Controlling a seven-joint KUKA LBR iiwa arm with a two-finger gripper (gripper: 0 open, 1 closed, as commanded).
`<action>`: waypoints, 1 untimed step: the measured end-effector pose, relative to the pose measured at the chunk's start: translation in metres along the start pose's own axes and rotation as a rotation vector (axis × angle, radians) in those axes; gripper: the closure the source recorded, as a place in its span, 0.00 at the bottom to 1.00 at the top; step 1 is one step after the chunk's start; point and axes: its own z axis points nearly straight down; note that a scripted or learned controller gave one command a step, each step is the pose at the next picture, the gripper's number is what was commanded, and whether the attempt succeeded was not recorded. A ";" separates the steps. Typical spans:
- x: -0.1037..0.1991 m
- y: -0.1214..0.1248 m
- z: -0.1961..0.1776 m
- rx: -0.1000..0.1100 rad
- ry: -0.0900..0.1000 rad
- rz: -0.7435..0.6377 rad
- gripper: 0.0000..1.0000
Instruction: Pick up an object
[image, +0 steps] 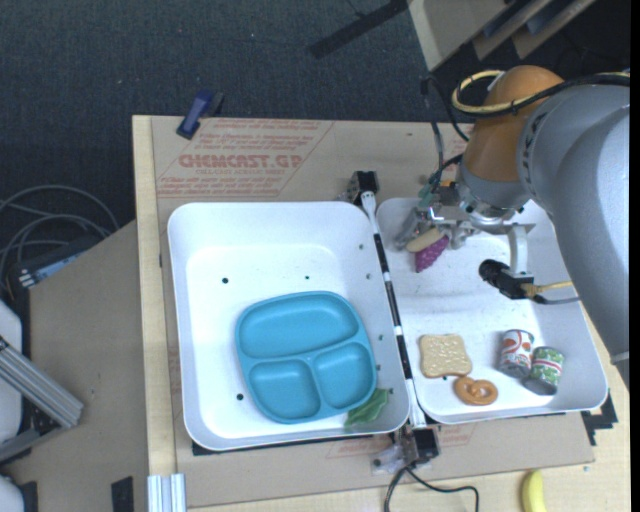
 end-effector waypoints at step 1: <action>0.000 0.004 -0.015 -0.012 -0.001 -0.001 1.00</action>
